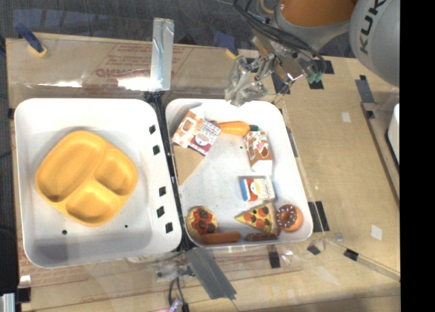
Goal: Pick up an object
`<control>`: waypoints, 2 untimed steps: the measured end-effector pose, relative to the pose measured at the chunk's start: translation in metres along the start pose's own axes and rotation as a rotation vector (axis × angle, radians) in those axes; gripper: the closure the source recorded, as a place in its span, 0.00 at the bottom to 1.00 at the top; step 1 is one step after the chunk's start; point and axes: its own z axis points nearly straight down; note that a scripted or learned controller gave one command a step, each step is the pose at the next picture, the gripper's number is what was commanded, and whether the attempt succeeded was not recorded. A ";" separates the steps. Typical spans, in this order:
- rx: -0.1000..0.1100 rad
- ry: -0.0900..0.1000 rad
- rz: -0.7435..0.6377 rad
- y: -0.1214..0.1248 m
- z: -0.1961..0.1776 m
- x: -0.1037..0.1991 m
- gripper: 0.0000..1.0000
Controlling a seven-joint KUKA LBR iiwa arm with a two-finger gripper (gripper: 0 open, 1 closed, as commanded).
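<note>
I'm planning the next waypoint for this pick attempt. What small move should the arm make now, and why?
Probably a short move toward the camera and down. The gripper hangs above the far rim of the right-hand shallow white bin, holding nothing, while the toy food lies inside. The orange toy carrot lies nearest, just inside that rim, with bare floor on its near side.

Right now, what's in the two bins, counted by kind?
Left bin:
Yellow tray: 1
Right bin:
Packets: 3
Pizza pieces: 2
Carrot: 1
Donut: 1
Sausage: 1
Total: 9
</note>
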 end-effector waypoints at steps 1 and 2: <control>-0.007 0.008 -0.201 0.056 0.013 0.058 1.00; -0.006 0.009 0.015 0.126 0.020 0.106 1.00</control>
